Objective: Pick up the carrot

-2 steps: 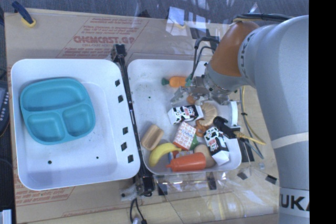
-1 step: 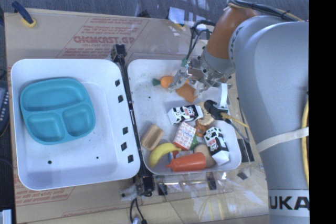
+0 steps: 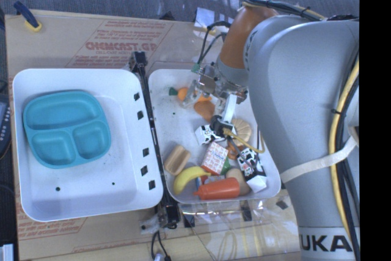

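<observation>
Right bin point(image 3: 160, 131): carrot point(image 3: 181, 93) lies just left of jaws point(image 3: 201, 93).

The right white bin point(image 3: 160, 131) has bare floor along its nine o'clock side. Toward five o'clock, toys crowd together: a yellow banana point(image 3: 189, 177), a red sausage-shaped piece point(image 3: 218, 189), a small red-and-white carton point(image 3: 215, 158). The grey arm point(image 3: 299, 107) overhangs three o'clock, possibly hiding more.

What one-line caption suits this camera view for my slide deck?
KUKA arm's gripper poised over the right bin near the carrot, blue tray in the left bin.
</observation>
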`<state>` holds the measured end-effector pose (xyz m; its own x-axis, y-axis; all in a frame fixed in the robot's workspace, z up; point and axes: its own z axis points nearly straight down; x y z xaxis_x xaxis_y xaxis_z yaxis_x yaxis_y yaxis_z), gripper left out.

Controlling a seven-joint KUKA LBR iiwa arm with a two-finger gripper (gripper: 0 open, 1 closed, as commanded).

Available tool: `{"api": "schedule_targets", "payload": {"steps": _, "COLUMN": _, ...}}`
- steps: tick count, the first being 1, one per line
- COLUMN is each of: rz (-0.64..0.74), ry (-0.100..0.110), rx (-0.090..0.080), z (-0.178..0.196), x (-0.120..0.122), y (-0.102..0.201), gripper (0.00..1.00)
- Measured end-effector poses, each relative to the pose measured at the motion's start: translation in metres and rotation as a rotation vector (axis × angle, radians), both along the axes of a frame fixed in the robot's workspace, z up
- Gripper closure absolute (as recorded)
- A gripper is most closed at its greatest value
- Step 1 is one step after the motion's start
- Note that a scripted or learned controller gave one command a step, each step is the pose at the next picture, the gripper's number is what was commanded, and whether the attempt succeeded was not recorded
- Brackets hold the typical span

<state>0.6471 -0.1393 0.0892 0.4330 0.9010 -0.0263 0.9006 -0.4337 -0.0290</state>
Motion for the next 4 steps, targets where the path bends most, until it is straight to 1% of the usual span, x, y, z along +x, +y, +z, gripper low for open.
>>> {"api": "schedule_targets", "payload": {"steps": 1, "rz": 0.006, "ry": -0.018, "rx": 0.004, "z": 0.012, "x": 0.005, "y": 0.004, "gripper": 1.00}}
{"api": "schedule_targets", "payload": {"steps": 2, "rz": 0.005, "ry": 0.003, "rx": 0.002, "z": 0.008, "x": 0.000, "y": 0.001, "gripper": 0.00}}
{"api": "schedule_targets", "payload": {"steps": 3, "rz": -0.120, "ry": 0.003, "rx": -0.007, "z": 0.000, "x": -0.001, "y": 0.026, "gripper": 0.00}}
{"api": "schedule_targets", "payload": {"steps": 4, "rz": -0.113, "ry": -0.018, "rx": -0.003, "z": 0.013, "x": 0.004, "y": 0.030, "gripper": 1.00}}
